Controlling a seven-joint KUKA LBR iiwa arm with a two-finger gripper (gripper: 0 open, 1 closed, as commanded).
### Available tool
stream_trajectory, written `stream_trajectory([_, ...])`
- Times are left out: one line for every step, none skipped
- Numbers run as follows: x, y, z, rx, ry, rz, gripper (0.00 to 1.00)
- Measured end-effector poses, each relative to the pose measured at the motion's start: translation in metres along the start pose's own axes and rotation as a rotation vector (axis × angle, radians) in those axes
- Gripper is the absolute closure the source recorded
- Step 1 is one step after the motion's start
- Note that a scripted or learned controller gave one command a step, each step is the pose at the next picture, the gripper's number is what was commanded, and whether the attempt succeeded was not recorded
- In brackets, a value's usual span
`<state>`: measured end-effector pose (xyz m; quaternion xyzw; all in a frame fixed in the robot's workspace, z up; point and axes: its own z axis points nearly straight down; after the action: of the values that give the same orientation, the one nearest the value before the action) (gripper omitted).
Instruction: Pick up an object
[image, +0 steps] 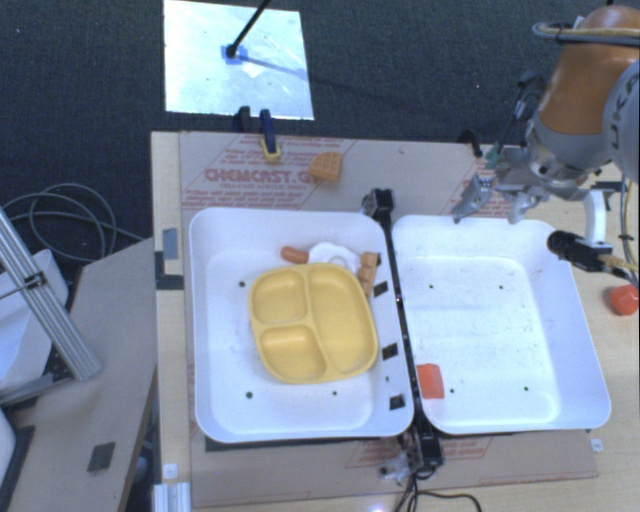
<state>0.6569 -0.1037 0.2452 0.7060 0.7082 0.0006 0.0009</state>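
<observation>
Orange block (430, 380): lay in right bin (500, 330), near-left corner. Yellow divided tray (312, 323), small sausage (295, 255): in left bin (225, 320). Gripper (497, 207): above right bin's far rim, fingers spread apart, holding nothing.

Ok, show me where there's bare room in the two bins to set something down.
The right bin is mostly bare floor: the orange block sits at its near left corner. The gripper hangs over its far rim. The left bin is crowded: the yellow tray takes the middle, with the small sausage and other bits behind it. Only strips along its left and near walls are bare.
</observation>
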Motion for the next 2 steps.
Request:
stream_trajectory([0.0, 0.001, -0.011, -0.004, 0.0, -0.003, 1.0])
stream_trajectory([0.013, -0.068, -0.176, -0.018, -0.001, -0.003, 1.0])
